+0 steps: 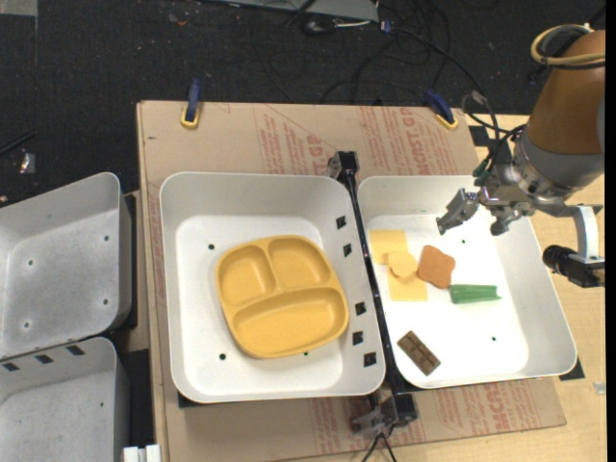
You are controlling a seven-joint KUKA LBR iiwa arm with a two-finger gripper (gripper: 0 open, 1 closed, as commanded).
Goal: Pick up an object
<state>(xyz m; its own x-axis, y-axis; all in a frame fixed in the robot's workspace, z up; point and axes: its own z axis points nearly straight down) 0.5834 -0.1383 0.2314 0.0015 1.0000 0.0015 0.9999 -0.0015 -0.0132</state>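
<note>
Above the right bin's (539,258) far edge, gripper (478,213) spread and empty: drop straight over the orange piece (436,267), then close.

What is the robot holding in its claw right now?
Nothing. The gripper hangs open above the right bin, with nothing between its jaws. The orange piece and green piece lie below, untouched.
</note>
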